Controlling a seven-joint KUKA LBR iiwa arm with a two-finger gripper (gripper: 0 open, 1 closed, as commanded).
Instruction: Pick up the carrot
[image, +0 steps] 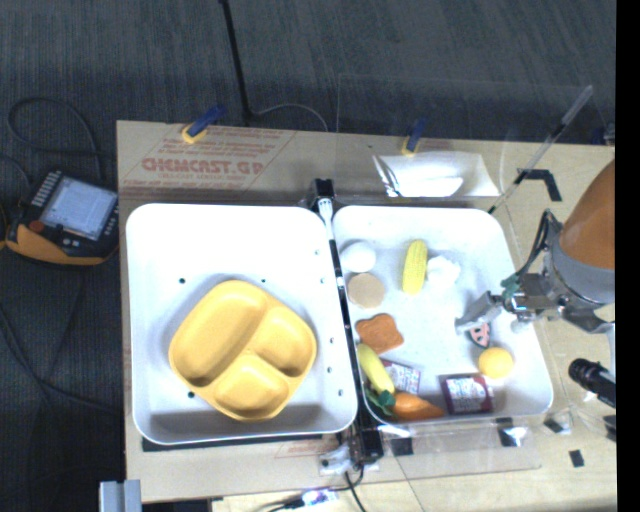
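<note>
Here, in the camera view, my gripper (487, 318) hung at the right side of the right bin (455, 214), and I could not tell how it was set. The carrot (418, 406) lay at that bin's lower edge, down and left of my gripper, well apart from it, just beside the banana (374, 369). Its long axis ran nearly left-right across the frame, the pointed tip toward the right.
</note>
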